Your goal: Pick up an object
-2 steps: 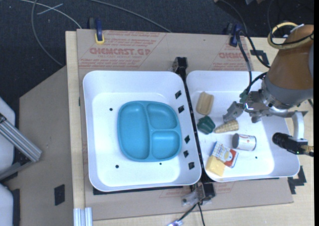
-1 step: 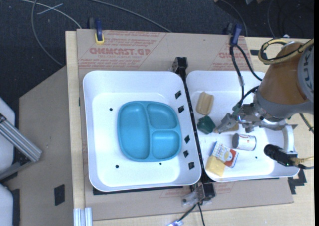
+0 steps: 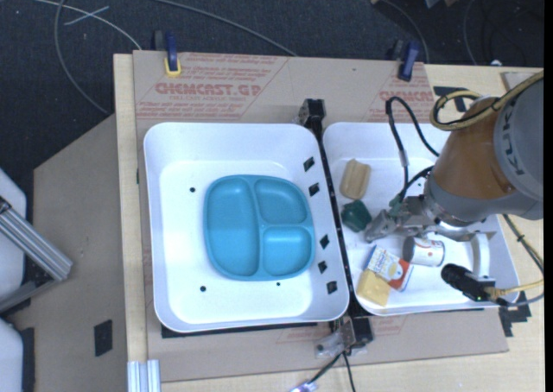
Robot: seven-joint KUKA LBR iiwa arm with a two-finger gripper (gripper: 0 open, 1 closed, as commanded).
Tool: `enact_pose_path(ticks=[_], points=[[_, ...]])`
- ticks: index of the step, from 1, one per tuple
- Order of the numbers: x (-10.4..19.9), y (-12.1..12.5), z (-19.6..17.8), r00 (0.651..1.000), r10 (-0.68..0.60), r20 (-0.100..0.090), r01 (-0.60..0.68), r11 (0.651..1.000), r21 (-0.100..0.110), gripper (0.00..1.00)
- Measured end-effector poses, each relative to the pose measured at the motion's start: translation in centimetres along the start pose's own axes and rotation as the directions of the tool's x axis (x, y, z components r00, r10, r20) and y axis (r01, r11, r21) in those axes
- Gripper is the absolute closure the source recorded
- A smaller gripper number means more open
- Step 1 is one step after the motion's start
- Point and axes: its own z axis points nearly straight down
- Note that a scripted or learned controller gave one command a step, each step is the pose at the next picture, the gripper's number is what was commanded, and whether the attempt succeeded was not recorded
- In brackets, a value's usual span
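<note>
The gripper (image 3: pixel 386 224) hangs low in the right bin (image 3: pixel 371 142), its metal fingers pointing left; whether they are spread or closed cannot be told, and nothing is seen between them. Just beside it lie a dark green object (image 3: pixel 355 214), a tan block (image 3: pixel 355 180), a yellow-and-orange packet (image 3: pixel 380 276) and what may be a small can (image 3: pixel 426 253). The left bin (image 3: pixel 173 157) holds a blue divided plate (image 3: pixel 258 226). The board behind reads "CHEMCAST GP" (image 3: pixel 207 88).

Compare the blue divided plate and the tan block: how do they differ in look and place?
The blue divided plate is far larger than the tan block. The plate lies in the left bin, the block in the right bin, near the gripper. The plate has three compartments; the block is plain and solid. Both rest flat on a white bin floor.
</note>
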Motion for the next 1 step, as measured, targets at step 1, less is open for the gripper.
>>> enact_pose_path(ticks=[1], points=[[0.01,0.13,-1.33,1.0,-0.001,0.0,0.001,1.0,-0.005,1.0]])
